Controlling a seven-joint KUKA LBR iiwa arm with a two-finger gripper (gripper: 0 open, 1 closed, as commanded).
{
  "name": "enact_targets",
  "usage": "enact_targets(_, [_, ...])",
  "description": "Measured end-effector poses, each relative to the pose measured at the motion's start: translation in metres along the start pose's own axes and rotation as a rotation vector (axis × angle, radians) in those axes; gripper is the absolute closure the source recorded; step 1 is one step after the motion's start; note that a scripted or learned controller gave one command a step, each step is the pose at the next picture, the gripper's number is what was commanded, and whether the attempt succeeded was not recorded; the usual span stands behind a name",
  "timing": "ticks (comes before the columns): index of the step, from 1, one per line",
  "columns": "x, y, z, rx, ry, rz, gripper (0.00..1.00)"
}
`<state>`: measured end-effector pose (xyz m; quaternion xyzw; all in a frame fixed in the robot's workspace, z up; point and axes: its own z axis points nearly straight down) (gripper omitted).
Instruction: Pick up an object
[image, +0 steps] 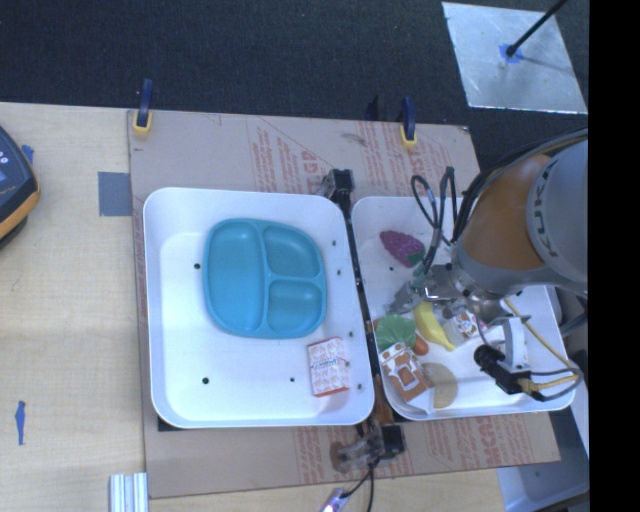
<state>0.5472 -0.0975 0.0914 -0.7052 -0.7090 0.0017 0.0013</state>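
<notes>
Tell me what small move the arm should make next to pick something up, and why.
Probably a short, straight descent. The claw hangs low in the right bin, above the yellow banana-shaped toy beside the green piece. Nothing visible sits between its fingers, so I would lower onto the yellow toy before closing.

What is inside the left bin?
The left bin holds a blue divided plate and a small red-and-white carton near its front right corner. Anything under the plate is covered.

Grey rounded arm (560, 215), broad orange band, black looping cables, yellow wires near wrist
</notes>
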Motion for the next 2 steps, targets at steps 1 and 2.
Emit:
enact_targets(1, [-0.001, 0.0, -0.01, 0.002, -0.001, -0.002, 1.0])
enact_targets(2, [0.05, 0.072, -0.102, -0.004, 0.002, 0.001, 1.0])
